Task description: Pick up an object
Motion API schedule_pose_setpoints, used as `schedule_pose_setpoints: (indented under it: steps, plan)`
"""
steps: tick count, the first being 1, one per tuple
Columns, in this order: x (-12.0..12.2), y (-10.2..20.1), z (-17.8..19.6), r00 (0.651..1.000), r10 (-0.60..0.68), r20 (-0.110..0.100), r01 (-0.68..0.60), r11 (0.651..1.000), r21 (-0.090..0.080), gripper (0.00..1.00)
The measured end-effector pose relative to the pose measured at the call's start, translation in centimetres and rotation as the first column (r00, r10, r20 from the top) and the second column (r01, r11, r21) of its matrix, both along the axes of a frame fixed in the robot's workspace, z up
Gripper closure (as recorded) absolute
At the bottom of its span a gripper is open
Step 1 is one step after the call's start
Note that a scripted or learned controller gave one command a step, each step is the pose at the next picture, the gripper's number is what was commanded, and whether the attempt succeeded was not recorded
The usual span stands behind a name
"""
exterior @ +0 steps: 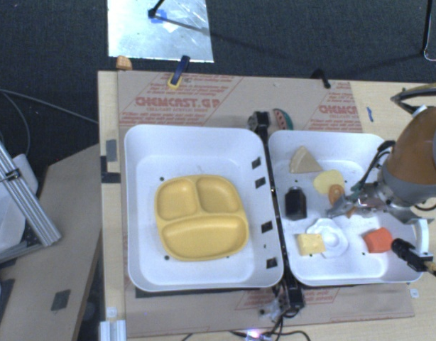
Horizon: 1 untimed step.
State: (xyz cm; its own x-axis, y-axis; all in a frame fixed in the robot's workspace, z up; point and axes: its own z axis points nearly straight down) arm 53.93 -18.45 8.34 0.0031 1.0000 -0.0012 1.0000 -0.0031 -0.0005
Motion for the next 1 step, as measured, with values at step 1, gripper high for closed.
schedule_pose_setpoints:
  steps: [1]
  plan:
    - [3.05, 8.36, 0.18, 1.0, 0.012, 0.004, -0.012, 1.0, -0.001, 0.0]
